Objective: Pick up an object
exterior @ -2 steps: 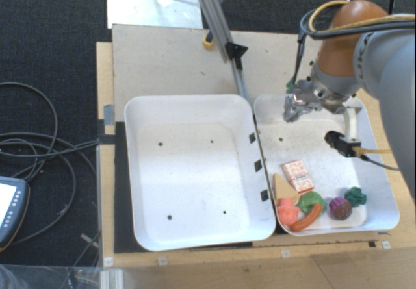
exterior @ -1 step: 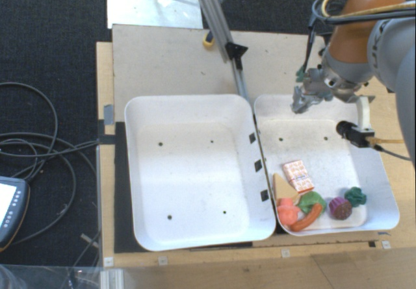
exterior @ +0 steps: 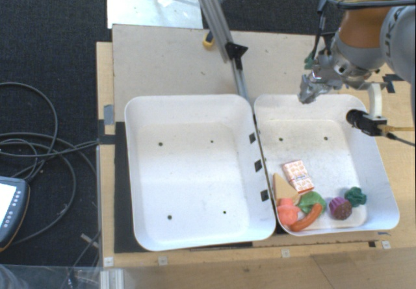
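Overhead, the grey metal two-finger gripper [exterior: 311, 91] hangs at the right white plastic bin's [exterior: 379, 171] far edge — grip state unclear. Nearest target, a pink-and-white patterned box [exterior: 298, 175], lies well toward the near side — long axis diagonal.

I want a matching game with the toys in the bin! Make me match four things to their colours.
Things:
1. small patterned box
2. round ball-like toy
3. leafy broccoli-like toy
4. long sausage-shaped toy

Colours:
A. dark green
B. orange-red
C. pink and white
D. dark purple

Pairs: 1-C, 2-D, 3-A, 4-B. All four lie in the near end of the right white bin.
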You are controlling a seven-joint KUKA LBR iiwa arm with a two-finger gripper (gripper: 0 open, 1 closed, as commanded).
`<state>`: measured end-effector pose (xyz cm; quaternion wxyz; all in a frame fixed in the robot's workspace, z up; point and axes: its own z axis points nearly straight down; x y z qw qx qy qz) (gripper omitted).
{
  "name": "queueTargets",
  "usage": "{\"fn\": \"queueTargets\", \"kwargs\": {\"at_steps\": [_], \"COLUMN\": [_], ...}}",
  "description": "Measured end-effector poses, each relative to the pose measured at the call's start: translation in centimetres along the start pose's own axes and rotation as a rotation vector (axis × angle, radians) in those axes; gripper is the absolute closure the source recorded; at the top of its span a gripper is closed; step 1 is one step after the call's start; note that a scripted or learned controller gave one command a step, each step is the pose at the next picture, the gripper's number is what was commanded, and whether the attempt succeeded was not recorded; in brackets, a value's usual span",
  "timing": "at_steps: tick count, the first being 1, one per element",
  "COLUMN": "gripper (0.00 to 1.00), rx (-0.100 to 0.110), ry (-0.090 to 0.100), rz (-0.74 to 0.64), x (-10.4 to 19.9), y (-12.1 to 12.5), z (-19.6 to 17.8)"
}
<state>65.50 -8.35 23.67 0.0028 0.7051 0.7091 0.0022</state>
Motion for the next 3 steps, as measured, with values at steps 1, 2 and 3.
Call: {"fn": "queueTargets", "kwargs": {"at_steps": [1,2,3], "gripper": [1.00,1.00,1.00], "rx": [0.006,0.008,0.008], "ry": [0.002,0.003,0.003], "rz": [-0.004,-0.005,-0.004], "x": [4.5,9.5,13.5], "y": [-1.2,-2.4,-4.7], "z": [-0.7,0.0,-0.5]}}
